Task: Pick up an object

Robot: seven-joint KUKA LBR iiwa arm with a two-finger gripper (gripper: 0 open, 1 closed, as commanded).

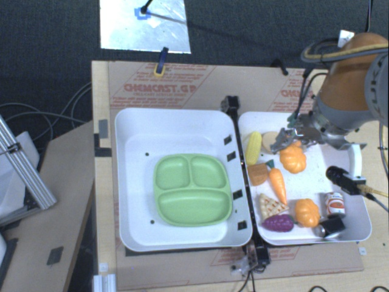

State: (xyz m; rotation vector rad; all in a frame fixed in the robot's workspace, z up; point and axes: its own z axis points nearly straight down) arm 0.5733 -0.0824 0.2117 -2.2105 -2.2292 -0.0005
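From the overhead camera you see two white bins side by side on the worktop [182, 78]. The left bin [140, 126] carries a green divided plate [193, 189], lying flat near that bin's middle, toward its front edge.

The right bin [358, 224] holds the loose things you may pick. A yellow corn cob [253, 146] lies along its left wall near the far corner. An orange pepper [293, 159] sits just right of it, toward the far edge. Nearer the front you find a brown bread piece [258, 174] against the left wall, with a carrot [278, 185] just beside it, running toward the front. A tan wedge [272, 206] lies below the carrot, and a purple eggplant [279, 223] rests at the front edge, touching or nearly touching the wedge. An orange fruit [307, 212] sits just right of the eggplant. A small can [335, 204] stands near the right front corner, with a black object [332, 226] just in front of it.

Your arm [352, 90] reaches in over the far right corner. The gripper [290, 137] hangs right above the orange pepper's far side, near the corn cob; you cannot tell whether it is parted or closed, and nothing is visibly held in it.
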